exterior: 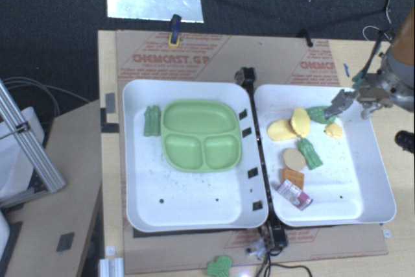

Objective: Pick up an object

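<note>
Green toy piece (pixel 317 114): lies in the right bin (pixel 373 159), upper part, just right of the upright yellow piece (pixel 300 121). Long axis runs roughly left-right, tilted slightly up toward the right; its right end meets the gripper (pixel 336 106). The gripper tip sits at or on that end. Finger spread cannot be made out at this resolution, and whether the piece is actually between the fingers is unclear; possibly only touching.

Count, right bin, taken relative to the upright yellow piece:
- yellow pieces, 3: the upright one itself; a wider one (pixel 281 130) touching it on its lower left; a small one (pixel 333 130) to its right, below the gripper.
- green pieces, 2: the one at the gripper; a second, ridged one (pixel 310 154) just below, long axis steeply diagonal.
- tan round piece (pixel 293 158), 1, below and touching the ridged green.
- orange waffle-like piece (pixel 292 176), 1, further below.
- red and silver packet (pixel 295 194), 1, lowest, near the bin's front.

Left bin (pixel 139 204), well left of the yellow piece: green divided plate (pixel 200 135), 1, three compartments; green ridged piece (pixel 152 120), 1, just beside the plate's left edge, long axis vertical in view.

Arm (pixel 397 68) enters from the right edge above the right bin.
</note>
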Robot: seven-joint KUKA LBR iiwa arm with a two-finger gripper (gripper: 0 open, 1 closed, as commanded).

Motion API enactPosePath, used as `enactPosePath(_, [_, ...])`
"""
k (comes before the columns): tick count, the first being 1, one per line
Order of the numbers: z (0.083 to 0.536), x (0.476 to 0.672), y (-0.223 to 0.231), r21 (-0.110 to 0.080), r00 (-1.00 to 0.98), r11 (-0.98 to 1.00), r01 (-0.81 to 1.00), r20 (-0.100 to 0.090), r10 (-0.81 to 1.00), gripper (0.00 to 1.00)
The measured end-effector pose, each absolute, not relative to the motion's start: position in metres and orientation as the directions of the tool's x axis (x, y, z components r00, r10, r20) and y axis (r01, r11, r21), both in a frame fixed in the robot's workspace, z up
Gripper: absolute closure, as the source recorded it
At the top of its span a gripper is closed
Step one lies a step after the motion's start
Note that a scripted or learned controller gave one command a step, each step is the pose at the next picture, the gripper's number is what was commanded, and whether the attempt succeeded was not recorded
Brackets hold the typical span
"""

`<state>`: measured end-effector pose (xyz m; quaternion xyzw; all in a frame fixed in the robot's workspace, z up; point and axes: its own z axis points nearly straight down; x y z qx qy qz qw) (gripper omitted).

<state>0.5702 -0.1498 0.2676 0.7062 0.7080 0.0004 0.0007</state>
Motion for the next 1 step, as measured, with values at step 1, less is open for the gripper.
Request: enactPosePath(1, [0.1596, 0.5087, -0.1319, -0.011, 0.000, 0.000, 1.000, 0.004, 1.000, 0.00])
